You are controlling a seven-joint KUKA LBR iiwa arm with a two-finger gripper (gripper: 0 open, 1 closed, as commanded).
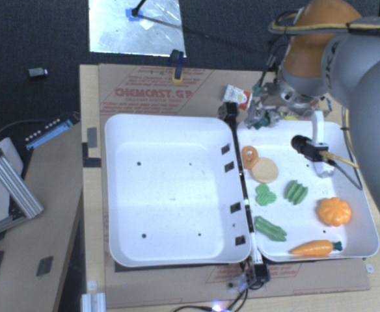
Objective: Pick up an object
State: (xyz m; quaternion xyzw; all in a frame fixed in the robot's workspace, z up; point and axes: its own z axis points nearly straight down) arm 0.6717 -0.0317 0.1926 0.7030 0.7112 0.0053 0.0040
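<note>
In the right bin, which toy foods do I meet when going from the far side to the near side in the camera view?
Pretzel ring → round cracker → green beans → pumpkin → green pepper → carrot.

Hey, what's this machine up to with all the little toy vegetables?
A grey robot arm reaches in from the right, and its gripper is at the far edge of the right bin. Its job is to pick up an object, but nothing visible sits in its grasp yet. In that bin lie an orange pumpkin, a carrot, a tan disc, an orange ring and several green pieces. The left bin stands beside it.
</note>
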